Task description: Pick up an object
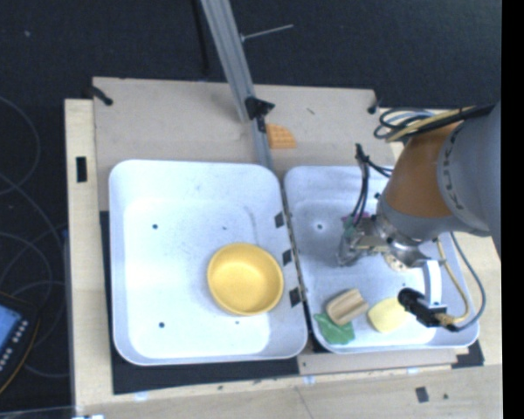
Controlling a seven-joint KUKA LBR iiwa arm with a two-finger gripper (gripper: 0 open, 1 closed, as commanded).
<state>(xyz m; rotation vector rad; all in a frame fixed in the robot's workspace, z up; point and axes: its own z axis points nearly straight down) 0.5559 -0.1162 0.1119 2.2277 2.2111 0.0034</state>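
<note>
gripper hung in right bin, jaw state could not be told | tan block lay just below it, apart | yellow piece beside block | yellow bowl in left bin

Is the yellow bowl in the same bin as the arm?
No: the yellow bowl sits in the left bin, while the arm reaches into the right bin.
</note>
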